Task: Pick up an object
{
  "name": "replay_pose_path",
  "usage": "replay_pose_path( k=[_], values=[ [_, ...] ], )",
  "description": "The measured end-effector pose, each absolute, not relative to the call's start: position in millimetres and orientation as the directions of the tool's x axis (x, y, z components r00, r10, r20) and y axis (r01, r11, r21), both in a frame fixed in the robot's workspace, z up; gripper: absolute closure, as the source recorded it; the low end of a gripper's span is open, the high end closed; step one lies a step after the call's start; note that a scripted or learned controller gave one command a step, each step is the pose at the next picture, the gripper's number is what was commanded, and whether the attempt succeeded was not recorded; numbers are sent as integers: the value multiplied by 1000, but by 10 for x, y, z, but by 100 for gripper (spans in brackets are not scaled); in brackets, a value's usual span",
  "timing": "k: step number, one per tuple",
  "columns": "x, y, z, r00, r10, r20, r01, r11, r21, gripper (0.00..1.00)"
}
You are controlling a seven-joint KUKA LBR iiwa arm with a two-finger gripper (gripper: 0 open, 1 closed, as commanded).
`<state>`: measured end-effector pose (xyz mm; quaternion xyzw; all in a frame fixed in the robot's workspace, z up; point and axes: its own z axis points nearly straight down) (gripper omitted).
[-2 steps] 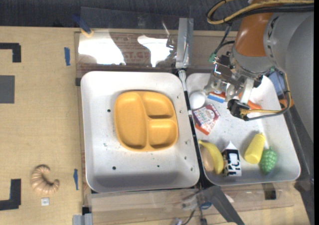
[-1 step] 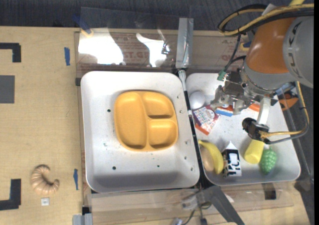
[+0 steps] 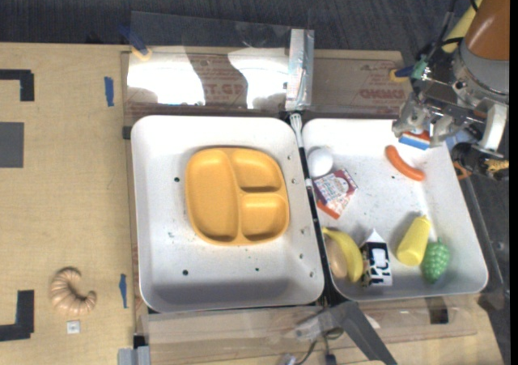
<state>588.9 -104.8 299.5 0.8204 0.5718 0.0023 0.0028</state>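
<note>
While the grey arm (image 3: 486, 40) is reaching in from the right, its pincer (image 3: 421, 130) is hanging over the far right corner of the right bin (image 3: 465, 218), above a small red, white and blue item (image 3: 415, 142) at the rim; whether it is released or clenched cannot be told from this angle. Just beside that item, an orange carrot-like toy (image 3: 404, 163) is lying at a slant on the bin floor. Near the dividing wall, a white egg-like ball (image 3: 320, 162) is sitting next to a red and white packet (image 3: 334, 192). Along the near side, a banana (image 3: 346, 250) is resting against a black and white carton (image 3: 375, 262), with a yellow toy (image 3: 413, 240) and a green bumpy toy (image 3: 436, 261) lying close together further right. Occupying the left bin (image 3: 154, 193), a yellow divided plate (image 3: 237, 194) is lying flat. Well apart on the worktop (image 3: 57, 193), a croissant (image 3: 71, 290) is sitting near the near left corner.
</note>
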Motion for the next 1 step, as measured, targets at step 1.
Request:
replay_pose_path(
  k=[1],
  values=[
    [5515,-1167,2412,324,946,-2,946,-324,-8,100]
  ],
)
